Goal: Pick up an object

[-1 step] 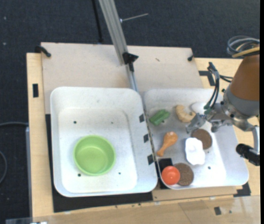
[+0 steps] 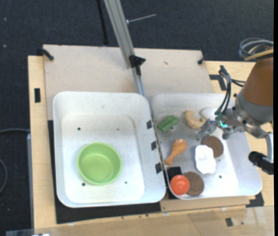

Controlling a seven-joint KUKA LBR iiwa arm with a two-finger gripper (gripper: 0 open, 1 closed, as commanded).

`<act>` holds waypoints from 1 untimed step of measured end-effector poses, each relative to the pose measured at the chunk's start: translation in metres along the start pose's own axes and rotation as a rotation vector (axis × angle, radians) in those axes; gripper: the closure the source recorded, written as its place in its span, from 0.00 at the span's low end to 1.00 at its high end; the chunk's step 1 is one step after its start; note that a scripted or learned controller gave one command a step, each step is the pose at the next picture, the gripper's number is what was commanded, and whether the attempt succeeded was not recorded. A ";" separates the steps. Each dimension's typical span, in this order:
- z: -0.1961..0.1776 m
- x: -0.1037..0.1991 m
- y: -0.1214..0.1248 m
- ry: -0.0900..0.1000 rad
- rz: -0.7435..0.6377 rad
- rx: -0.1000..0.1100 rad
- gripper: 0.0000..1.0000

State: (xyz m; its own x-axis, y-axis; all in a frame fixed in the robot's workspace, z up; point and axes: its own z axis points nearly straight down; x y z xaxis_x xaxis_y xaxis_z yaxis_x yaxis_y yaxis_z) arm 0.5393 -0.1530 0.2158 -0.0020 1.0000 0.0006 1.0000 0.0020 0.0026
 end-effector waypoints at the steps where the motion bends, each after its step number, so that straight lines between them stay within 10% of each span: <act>1: 0.051 -0.004 -0.011 -0.002 0.003 0.007 0.00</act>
